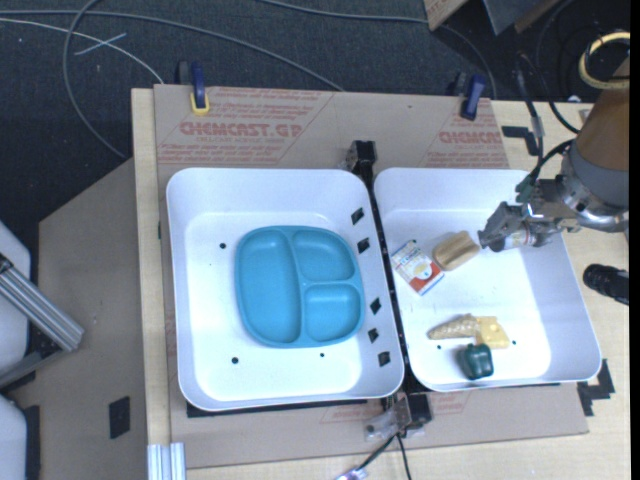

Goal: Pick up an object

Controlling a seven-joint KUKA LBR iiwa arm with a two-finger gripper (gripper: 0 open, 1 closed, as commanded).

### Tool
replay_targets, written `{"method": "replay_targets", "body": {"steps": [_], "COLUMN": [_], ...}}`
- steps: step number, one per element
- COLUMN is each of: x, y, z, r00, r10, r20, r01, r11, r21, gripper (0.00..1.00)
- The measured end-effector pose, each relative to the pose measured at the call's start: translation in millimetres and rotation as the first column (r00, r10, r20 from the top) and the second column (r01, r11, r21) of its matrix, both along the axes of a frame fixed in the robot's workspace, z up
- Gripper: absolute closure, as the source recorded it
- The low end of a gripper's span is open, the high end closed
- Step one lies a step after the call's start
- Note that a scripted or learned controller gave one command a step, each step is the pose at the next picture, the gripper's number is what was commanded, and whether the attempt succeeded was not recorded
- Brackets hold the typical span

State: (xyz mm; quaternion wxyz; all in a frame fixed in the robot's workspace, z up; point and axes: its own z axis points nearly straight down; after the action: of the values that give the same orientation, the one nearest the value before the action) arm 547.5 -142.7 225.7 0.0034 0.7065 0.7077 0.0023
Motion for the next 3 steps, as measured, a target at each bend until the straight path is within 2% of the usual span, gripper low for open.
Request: {"method": "replay_targets", "body": {"steps": [1,2,3], "x": [1,8,23], "y": [0,57,118], "z": [44,31,27], "r00": [1.000,1.000,1.000], "r10": [0.000,0.005,0.005], "r20": [-0.002,-0.010,-0.007], "r01": [0.000,-0.005,-0.005], "r11": [1.000,1.000,1.000], "r21": [0.000,0.005,0.003], "gripper": [1.00,1.00,1.00]}}
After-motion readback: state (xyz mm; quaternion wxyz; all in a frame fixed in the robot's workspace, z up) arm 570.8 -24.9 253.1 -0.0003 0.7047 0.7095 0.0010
